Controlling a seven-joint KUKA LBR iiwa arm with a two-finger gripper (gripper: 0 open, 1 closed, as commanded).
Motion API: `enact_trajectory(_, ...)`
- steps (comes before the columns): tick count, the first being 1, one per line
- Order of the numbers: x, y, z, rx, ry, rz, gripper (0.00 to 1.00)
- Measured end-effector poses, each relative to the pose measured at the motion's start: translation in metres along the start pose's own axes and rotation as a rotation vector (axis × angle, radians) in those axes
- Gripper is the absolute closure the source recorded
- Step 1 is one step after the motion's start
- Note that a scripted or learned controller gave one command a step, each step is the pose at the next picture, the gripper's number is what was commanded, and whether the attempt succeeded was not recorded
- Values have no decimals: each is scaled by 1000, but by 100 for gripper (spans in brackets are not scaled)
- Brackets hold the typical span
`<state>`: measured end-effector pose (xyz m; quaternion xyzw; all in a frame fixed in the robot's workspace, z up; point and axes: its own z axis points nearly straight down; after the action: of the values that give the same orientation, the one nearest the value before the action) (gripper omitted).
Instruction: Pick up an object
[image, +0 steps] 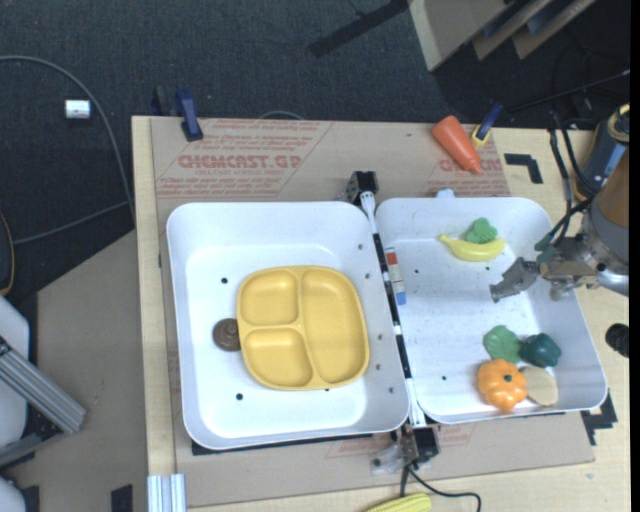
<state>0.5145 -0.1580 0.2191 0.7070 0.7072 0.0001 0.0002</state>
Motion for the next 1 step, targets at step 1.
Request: enact_trajectory(1, -17, 90, 96, 1, 0, -1, 0)
